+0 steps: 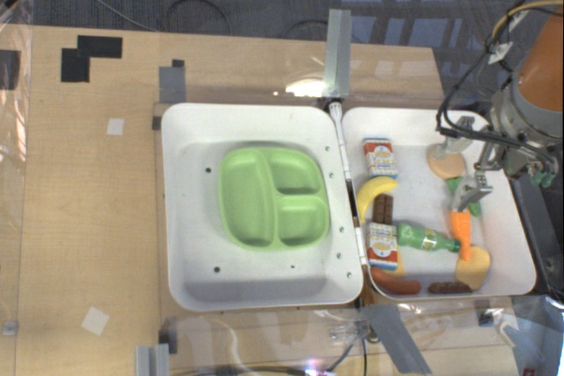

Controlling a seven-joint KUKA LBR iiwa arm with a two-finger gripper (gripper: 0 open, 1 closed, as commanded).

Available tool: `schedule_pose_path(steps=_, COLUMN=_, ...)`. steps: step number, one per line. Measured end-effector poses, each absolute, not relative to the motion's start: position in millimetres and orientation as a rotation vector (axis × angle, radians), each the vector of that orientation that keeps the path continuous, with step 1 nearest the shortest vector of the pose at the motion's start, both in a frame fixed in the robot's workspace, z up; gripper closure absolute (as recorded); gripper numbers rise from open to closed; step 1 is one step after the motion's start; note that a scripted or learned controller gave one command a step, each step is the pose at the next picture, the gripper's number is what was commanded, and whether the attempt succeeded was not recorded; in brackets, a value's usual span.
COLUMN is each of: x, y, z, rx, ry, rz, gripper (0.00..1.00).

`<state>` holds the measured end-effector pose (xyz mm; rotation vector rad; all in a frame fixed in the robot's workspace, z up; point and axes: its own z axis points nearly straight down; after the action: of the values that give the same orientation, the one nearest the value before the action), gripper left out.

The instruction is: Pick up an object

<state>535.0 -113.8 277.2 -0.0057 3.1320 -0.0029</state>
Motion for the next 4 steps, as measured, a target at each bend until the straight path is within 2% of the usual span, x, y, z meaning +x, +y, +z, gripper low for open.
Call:
schedule_pose_path(steps=1, x=523.9, y=-149, z=97, rx=-0.163, ry=3.129, rz=-0.003, gripper=0.0)
schedule_pose_path(steps=2, x=555.1, y=-182, z=100, rx=-1.027, ry=2.958, rz=-0.008, gripper=0.0)
schedule_pose_path(steps=3, x=530.1, y=-185, z=91, rx=-0.968, ry=2.969, rz=-0.012, gripper=0.0)
schedule_pose_path(steps=4, x=535.8, y=-183, z=105, rx=-0.973, ry=2.952, rz=-0.021, gripper=1.0)
